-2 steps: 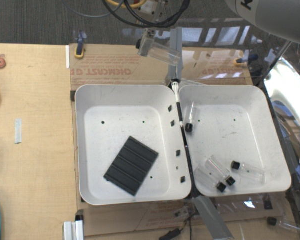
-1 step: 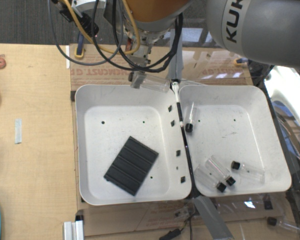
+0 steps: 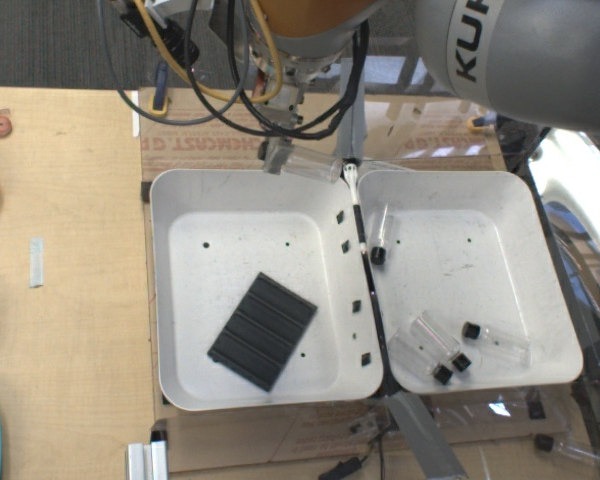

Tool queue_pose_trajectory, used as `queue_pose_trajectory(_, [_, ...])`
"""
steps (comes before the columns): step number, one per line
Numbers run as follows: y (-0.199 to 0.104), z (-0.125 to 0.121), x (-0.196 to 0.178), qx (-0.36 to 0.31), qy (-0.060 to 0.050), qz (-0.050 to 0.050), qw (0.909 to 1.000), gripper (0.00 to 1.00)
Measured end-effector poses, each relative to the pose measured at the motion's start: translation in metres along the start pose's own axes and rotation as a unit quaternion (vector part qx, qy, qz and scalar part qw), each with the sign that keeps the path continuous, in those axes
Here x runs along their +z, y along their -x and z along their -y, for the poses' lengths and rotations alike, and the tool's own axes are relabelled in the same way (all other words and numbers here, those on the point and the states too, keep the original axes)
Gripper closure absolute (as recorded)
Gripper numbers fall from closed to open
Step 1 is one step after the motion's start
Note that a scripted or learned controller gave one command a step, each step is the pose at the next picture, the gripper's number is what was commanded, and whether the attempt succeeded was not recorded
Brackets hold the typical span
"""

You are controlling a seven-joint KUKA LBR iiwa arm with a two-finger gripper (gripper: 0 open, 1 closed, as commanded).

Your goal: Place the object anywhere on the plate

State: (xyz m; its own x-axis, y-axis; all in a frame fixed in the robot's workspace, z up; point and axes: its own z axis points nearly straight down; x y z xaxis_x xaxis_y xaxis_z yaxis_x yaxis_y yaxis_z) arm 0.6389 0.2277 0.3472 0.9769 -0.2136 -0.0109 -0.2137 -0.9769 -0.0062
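vials (image 3: pixel 442 348): three clear, black-capped, lying in right bin (image 3: pixel 540 268); none gripped.
plate (image 3: pixel 263 330): dark ribbed slab, left bin (image 3: pixel 170 298).
gripper (image 3: pixel 280 153): raised over far rim; jaws cannot be told.
step: pick judged pending; descent onto a vial needed.

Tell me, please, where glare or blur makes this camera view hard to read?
Camera view: strong white glare burns out the right edge beyond the right bin; the clear tubes nearly vanish against the white floor, only their black caps standing out; the arm looms close and soft; the dark ribbed plate in the left bin is sharp.
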Motion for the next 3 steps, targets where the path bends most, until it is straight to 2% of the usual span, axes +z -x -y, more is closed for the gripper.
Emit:
queue_pose_trajectory(1, [0.001,0.001,-0.093,-0.004,0.001,-0.004,1.0,1.0])
queue_pose_trajectory(3, [-0.002,-0.001,-0.107,0.004,-0.002,0.001,1.0,1.0])
